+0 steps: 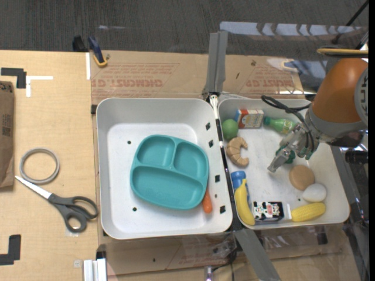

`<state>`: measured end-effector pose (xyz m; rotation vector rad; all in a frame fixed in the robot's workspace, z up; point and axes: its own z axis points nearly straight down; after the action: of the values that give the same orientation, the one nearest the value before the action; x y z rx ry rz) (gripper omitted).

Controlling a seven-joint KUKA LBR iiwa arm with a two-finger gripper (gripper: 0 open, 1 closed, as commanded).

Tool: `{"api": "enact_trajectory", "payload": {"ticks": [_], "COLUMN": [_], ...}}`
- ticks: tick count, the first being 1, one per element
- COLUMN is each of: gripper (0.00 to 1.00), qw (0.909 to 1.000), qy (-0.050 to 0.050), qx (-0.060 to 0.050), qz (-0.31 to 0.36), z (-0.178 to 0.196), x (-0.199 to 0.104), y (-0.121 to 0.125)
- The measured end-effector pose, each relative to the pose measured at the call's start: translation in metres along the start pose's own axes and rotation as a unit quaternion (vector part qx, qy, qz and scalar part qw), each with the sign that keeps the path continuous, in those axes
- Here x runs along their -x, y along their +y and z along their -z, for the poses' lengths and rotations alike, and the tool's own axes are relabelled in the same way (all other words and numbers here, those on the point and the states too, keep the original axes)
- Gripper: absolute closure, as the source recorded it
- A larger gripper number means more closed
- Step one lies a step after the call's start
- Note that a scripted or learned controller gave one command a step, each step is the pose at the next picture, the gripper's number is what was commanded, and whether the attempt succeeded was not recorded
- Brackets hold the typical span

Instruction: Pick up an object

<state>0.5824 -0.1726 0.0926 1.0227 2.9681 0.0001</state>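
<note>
In the camera view, the arm (343,92) is reaching in from the right, its grey and orange body cut off by the frame edge and covering the far right corner of the right bin (338,212). The gripper (281,160) is hanging over that bin's bare floor; its fingers are blurred together at this slant, so I cannot tell how wide they are standing, and nothing is showing between them. Just right of the fingers a tan round bun (302,177) is lying, with a white egg (314,192) touching it below. Left of them a croissant (238,150) is sitting. Above them a green bottle (280,123) is partly hidden by the wrist cabling. In the left bin (111,157) a teal divided plate (170,171) is half covering a small orange item (207,203), too hidden to name.
</note>
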Motion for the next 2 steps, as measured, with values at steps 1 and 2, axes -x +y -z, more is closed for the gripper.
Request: {"api": "enact_trajectory", "payload": {"ticks": [1, 2], "gripper": [0.00, 0.00], "qw": [0.9980, 0.9987], "qy": [-0.001, 0.000], "qx": [0.000, 0.000], "qz": [0.062, 0.050], "z": [0.031, 0.000], "x": [0.029, 0.012], "y": [-0.040, -0.028]}}
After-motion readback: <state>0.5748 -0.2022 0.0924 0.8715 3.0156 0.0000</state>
